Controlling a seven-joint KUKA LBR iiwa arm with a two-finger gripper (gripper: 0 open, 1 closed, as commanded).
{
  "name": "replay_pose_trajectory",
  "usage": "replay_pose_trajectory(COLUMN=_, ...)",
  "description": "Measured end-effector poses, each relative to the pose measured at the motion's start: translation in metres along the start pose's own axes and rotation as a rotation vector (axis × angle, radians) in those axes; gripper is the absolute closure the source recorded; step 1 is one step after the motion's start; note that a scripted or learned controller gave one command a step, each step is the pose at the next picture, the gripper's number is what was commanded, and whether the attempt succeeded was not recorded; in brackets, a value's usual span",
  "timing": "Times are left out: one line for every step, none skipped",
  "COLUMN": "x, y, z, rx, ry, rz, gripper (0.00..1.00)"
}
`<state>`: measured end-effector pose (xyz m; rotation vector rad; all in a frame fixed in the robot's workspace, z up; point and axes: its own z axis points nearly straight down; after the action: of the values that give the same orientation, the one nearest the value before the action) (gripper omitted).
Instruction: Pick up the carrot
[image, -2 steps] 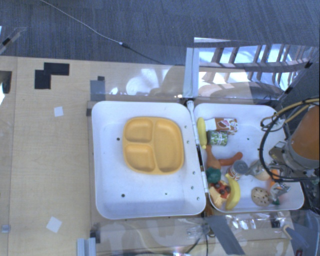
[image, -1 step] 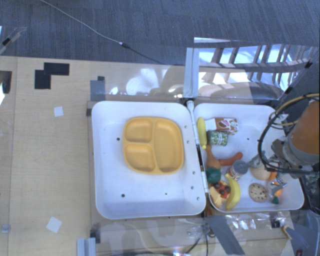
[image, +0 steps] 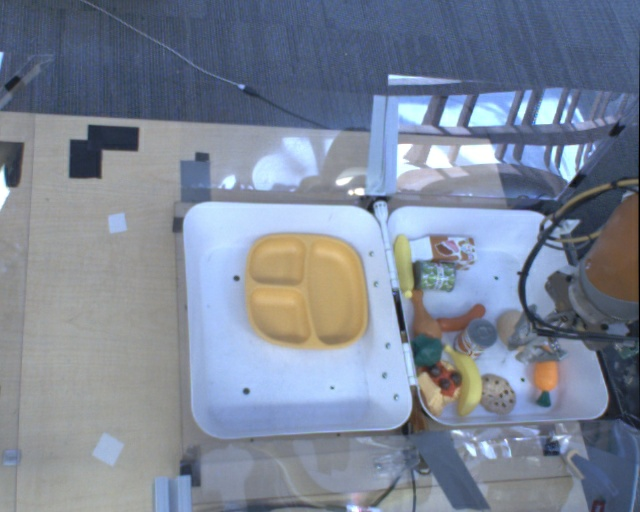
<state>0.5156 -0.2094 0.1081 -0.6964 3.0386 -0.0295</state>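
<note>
The carrot (image: 545, 376) is a short orange piece with a small green top, lying near the front right corner of the right bin (image: 590, 400). My gripper (image: 538, 349) hangs just behind and above the carrot, very close to it, with the grey arm and its orange band (image: 612, 262) rising to the right. The gripper's metal parts partly cover the carrot's far end. The view does not show whether the carrot is between the gripper's tips.
The right bin also holds a banana (image: 466, 382), a grey tin (image: 480, 336), a sausage (image: 462, 319), a green can (image: 435, 276), a small box (image: 452, 249), a speckled cookie (image: 497, 394) and other toy food. A yellow divided plate (image: 304, 290) lies in the left bin (image: 220, 400).
</note>
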Motion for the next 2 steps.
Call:
replay_pose_trajectory(x=-0.018, y=-0.007, z=-0.144, rx=-0.007, ry=0.001, rz=-0.083, gripper=1.0)
replay_pose_trajectory(x=-0.015, y=0.019, z=0.017, rx=-0.016, ry=0.006, rz=-0.153, gripper=1.0)
